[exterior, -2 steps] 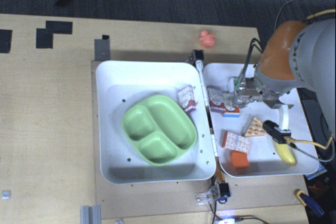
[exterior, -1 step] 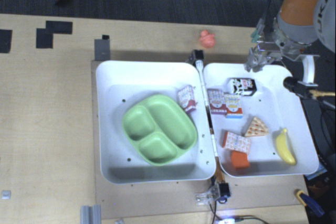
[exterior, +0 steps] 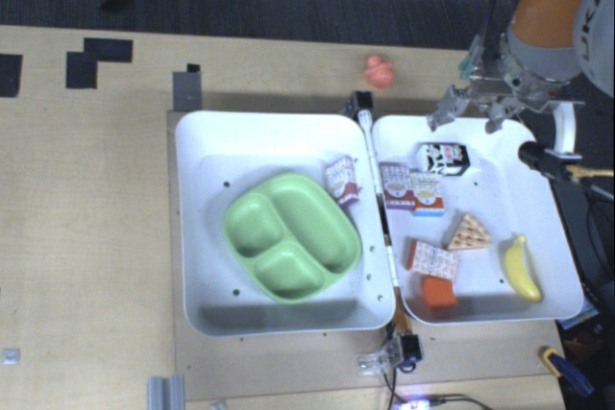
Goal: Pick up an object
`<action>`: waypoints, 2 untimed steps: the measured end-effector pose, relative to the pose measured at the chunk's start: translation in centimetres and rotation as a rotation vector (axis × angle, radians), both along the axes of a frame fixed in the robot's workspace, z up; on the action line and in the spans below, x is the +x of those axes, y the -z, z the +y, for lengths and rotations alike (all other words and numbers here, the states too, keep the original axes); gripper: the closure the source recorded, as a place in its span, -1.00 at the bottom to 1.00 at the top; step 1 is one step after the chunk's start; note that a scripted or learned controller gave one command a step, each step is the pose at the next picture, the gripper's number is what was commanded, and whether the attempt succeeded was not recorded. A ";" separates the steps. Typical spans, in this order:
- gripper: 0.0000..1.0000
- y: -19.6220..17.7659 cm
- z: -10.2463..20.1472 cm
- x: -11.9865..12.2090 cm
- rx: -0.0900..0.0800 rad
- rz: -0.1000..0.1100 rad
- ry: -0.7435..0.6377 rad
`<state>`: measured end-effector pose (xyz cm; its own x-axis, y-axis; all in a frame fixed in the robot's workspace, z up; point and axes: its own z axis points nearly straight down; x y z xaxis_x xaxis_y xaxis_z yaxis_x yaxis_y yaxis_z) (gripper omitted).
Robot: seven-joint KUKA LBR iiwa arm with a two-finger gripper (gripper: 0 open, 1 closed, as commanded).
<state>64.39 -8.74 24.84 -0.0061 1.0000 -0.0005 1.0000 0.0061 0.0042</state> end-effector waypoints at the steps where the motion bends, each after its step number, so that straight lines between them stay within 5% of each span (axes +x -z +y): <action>1: -1.00 5.8 -2.9 -6.5 0.000 0.003 0.003; 2: -1.00 15.3 -3.4 -11.6 -0.002 -0.005 0.004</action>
